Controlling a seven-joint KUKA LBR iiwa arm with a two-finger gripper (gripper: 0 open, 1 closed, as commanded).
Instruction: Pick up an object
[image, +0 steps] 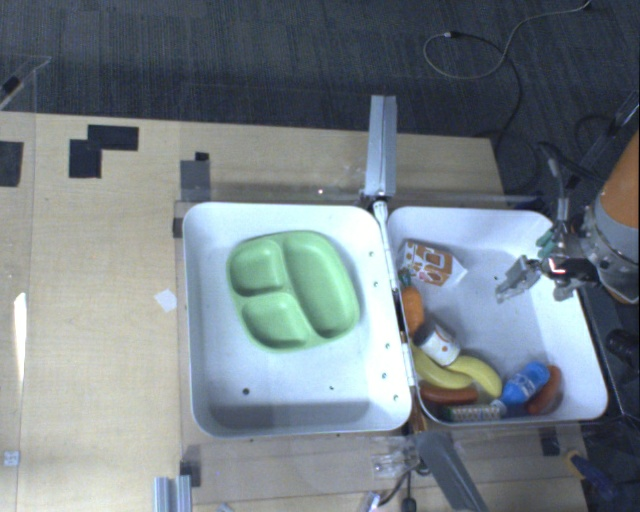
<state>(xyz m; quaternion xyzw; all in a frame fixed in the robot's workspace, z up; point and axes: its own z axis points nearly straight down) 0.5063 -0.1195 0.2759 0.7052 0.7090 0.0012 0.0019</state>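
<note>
My gripper (540, 281) hangs over the right side of the right bin (500, 235), its two fingers spread apart with nothing between them. It is open. To its left lies a white and orange carton (431, 264). Along the bin's front edge lie a yellow banana (462, 374), a small white jar (439, 345), a blue bottle (521, 386) and a reddish-brown item (549, 390). An orange carrot (411, 306) rests against the left wall. The gripper touches none of these.
The left bin (215, 400) holds a green divided plate (293, 289). A metal post (381, 150) stands behind the joint between the bins. Cables run across the dark floor at the back right.
</note>
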